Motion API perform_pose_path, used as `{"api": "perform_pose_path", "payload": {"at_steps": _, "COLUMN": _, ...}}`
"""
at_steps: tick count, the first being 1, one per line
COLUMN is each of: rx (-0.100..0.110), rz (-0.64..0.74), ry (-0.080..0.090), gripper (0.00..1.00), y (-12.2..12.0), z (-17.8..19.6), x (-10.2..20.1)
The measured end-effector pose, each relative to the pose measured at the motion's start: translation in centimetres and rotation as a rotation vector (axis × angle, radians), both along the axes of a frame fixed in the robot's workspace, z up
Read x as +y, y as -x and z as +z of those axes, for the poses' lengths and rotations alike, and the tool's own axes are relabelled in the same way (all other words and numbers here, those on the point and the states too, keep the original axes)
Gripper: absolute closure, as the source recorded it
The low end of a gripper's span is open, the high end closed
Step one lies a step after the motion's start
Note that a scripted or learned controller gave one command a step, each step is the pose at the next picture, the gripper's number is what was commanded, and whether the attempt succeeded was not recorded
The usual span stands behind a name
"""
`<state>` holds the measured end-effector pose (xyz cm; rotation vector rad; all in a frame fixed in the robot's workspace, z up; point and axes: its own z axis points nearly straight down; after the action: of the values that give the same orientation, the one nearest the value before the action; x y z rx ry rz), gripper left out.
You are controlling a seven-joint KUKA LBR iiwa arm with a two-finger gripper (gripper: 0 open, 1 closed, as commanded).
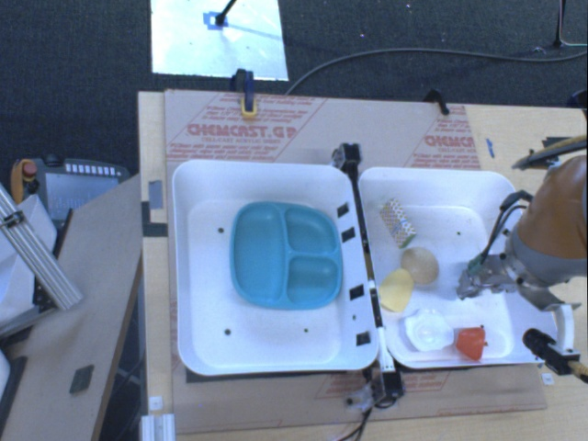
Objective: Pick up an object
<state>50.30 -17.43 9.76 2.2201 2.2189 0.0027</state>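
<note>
The beige ball (pixel 420 265), at nine o'clock from the gripper (pixel 470 283), looks light and smooth, likely slippery, best pinched across its middle; whether the pincer is apart I cannot tell.

Two white bins (pixel 276 177), one blue divided plate (pixel 285 254), five small objects (pixel 409 265) in the right bin.

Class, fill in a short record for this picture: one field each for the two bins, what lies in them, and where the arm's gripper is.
left bin: holds a blue divided plate
right bin: holds a patterned cylinder, a tan round piece, a yellow piece, a white piece and a red piece
gripper: over the right bin, right of the tan round piece
held object: none seen between the fingers
</note>
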Motion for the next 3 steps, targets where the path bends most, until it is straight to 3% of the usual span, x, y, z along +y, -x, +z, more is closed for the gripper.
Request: {"api": "perform_pose_path", "payload": {"at_steps": 3, "rx": -0.004, "rz": 0.005, "ry": 0.002, "gripper": 1.00, "y": -1.3, "z": 17.3, "x": -2.0}}
